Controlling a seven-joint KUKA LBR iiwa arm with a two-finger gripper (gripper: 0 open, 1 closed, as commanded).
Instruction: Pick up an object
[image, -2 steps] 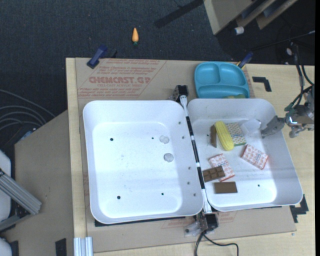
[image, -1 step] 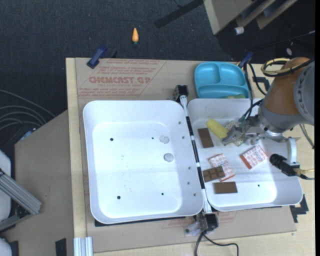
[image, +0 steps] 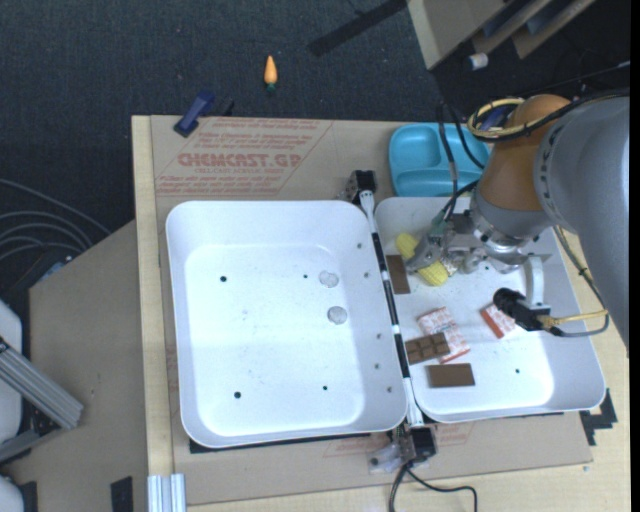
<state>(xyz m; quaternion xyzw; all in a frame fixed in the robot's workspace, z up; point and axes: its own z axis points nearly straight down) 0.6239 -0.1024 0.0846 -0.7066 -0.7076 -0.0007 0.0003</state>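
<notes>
The hand (image: 443, 252), its state impossible to tell, hovers at the right bin's (image: 575, 385) ten o'clock over a small yellow piece (image: 432, 273) that looks light and stiff, best pinched across its short sides, with the dividing wall close and open floor toward four o'clock.
</notes>
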